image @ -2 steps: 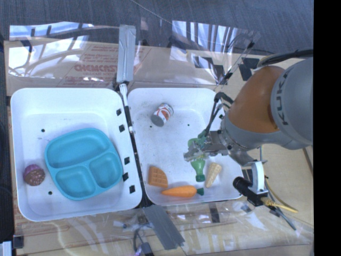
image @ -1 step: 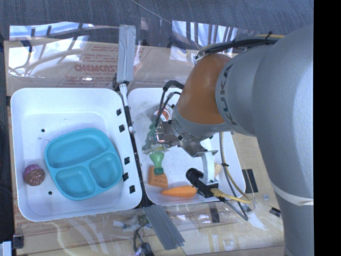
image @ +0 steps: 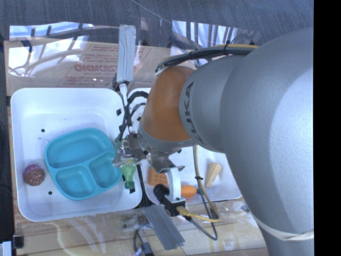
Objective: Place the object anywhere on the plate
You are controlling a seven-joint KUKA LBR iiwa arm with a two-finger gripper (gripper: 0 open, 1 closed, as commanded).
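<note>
Camera view: one blue plate (image: 80, 164), one green object (image: 128, 174) gripped by claw (image: 126, 161).

The bulky, smooth grey robot arm (image: 256, 116) is showing a rounded orange band (image: 165, 108), dark lettering, and black and yellow cables trailing alongside.

One fixed camera looks down at a slant from above the bench, close over both bins (image: 21, 143), with the arm (image: 256, 121) entering from its right.
</note>
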